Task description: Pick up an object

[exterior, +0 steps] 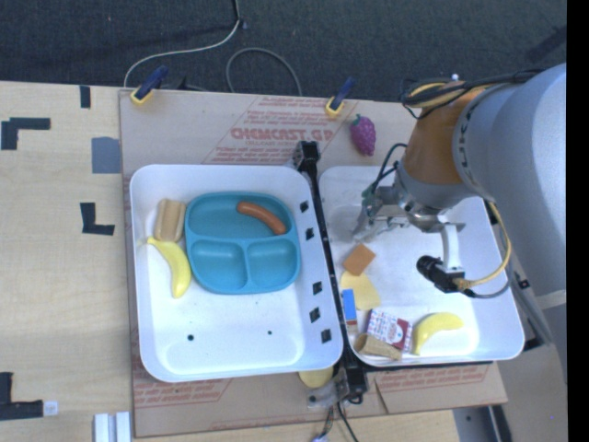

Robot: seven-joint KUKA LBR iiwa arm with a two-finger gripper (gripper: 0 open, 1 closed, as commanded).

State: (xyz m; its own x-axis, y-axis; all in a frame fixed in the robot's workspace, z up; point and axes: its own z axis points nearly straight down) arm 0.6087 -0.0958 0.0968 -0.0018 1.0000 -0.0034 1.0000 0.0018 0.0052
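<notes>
My gripper (371,219) hangs low over the upper left part of the right bin (497,247), under the grey arm with its orange band (433,145). Just below it and apart from it lies a small orange block (359,259). Further down in that bin lie a pale yellow slice (365,293), a small blue piece (349,304), a red-and-white box (388,328), a tan piece (373,345) and a yellow banana (437,327). I see nothing held in the gripper.
The left bin (230,339) holds a blue divided plate (243,243) with a sausage (262,215), plus a banana (175,265) and a tan bread piece (169,217). Purple grapes (363,133) lie on the board behind the right bin. A black cable loops off the arm (442,274).
</notes>
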